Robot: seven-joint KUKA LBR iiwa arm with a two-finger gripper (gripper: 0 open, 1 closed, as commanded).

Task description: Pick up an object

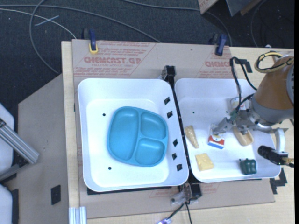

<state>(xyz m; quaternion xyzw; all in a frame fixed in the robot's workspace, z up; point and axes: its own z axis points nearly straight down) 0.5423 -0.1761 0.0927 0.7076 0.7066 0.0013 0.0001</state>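
The pincer hangs low in the right bin beside a small red-white-blue box; how far it is open, I cannot tell. Closing off-centre could nudge the box aside toward the bread roll.

Blue plate fills left bin; right bin scattered.

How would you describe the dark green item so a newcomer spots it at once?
Start at the right bin, the one the arm reaches into. Go to its near right corner: the dark green block sits there alone. Its neighbours are pale yellow, tan, or red, white and blue; it is the only green piece.
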